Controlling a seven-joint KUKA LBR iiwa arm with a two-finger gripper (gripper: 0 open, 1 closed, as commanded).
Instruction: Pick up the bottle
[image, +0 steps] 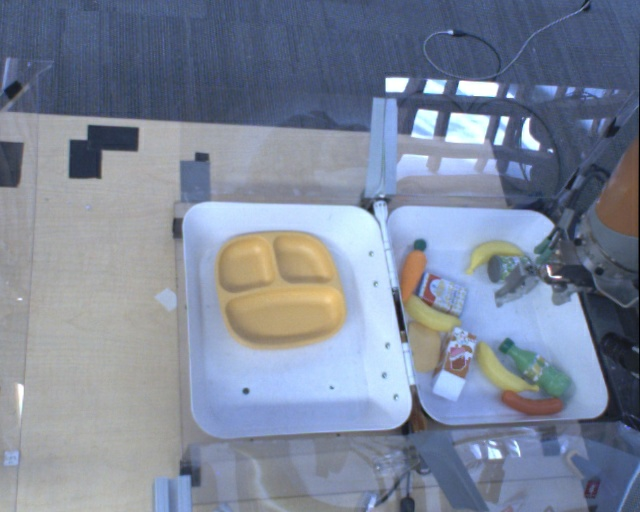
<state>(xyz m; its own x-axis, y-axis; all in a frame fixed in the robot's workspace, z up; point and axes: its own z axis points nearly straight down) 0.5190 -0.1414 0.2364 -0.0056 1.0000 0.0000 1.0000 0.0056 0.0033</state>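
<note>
Left bin (200, 330) — shallow, white, rounded corners, set beside its twin on the bench. It holds one yellow plastic compartment plate (281, 288), three sections, lying flat toward the bin's upper middle.

Right bin (590, 335) — same make, touching the left along a shared hinge-like seam. Contents, left to right:

- Orange toy carrot (412, 272) with a dark green tip, lying lengthwise near the left wall.
- Small red-and-white packet (441, 293), just right of the carrot and resting over a yellow toy banana (428, 316).
- White carton with red label (455, 364), tilted, below that banana, near the bin's lower left.
- Second yellow banana (496, 254), curved, in the upper middle.
- Third yellow banana (500, 370), lower middle, touching the bottle.
- Green plastic bottle (535, 369) with green cap — the task's thing — lying on its side in the lower right, cap toward the upper left, apart from the gripper.
- Red-orange toy sausage (532, 404), just below the bottle along the front wall.

Gripper (512, 288) — metal two-finger unit on the grey arm (610, 255) with orange band, entering from the right, low over the bin's upper right just below the second banana. Fingers spread apart, nothing between them.
</note>
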